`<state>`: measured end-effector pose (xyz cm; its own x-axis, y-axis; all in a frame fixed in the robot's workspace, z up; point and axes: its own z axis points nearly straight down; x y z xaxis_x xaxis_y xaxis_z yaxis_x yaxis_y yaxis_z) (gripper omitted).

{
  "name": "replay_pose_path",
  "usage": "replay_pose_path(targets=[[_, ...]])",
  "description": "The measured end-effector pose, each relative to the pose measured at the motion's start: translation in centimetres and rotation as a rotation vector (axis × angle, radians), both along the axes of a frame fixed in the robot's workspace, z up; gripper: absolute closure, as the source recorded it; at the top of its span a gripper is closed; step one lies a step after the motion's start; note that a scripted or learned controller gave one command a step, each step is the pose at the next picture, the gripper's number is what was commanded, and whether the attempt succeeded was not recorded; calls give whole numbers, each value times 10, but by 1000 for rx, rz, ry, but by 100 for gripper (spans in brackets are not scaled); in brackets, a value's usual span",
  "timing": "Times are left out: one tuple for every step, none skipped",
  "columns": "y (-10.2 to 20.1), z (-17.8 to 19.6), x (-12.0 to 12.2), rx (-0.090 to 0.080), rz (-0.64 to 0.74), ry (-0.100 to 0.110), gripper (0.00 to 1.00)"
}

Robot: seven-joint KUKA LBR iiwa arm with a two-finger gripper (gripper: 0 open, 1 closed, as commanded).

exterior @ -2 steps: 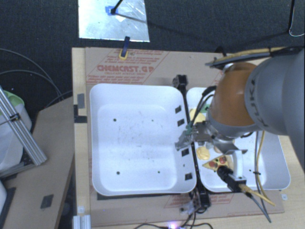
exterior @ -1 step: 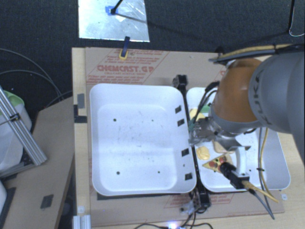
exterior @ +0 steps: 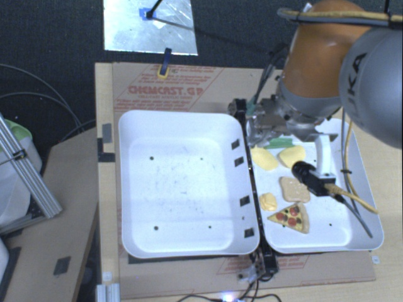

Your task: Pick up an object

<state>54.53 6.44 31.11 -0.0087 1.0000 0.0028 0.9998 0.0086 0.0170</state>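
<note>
Camera view: tool (exterior: 259, 133) grip state unclear, over right bin (exterior: 362, 228); pizza slice (exterior: 291, 218) triangular, red-dotted.

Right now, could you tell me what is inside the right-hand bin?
The right bin holds a toy pizza slice, a tan bread-like piece, two yellow pieces and a smaller yellow one. The arm covers the bin's far end, so anything there is hidden.

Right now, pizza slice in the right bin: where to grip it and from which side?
Judging by its pose, grip the pizza slice across its narrower middle, coming straight down from above. It lies flat on the right bin floor, pointed tip toward the divider, crust end away. There is bare floor below it, but a small yellow piece and a tan piece sit close above, so keep the gripper on the slice's two long edges.
</note>
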Motion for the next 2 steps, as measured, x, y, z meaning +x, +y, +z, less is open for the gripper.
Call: replay_pose_path(targets=[[-33, -53, -57, -3, -11, 22, 100], [-8, 5, -58, -1, -2, 10, 100]])
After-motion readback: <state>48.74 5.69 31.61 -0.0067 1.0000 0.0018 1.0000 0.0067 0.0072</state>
